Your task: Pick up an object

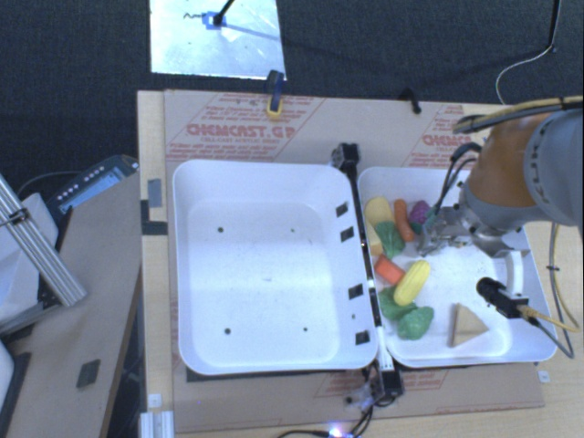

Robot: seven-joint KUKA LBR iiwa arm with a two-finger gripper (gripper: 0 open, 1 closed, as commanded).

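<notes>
The hand (431, 238) hangs low in the right bin (525, 340); I cannot tell its grip; the yellow corn (411, 281) lies just below-left of it, slanted.

A yellow clamp (274, 108) grips the board's (246, 126) far edge.
</notes>
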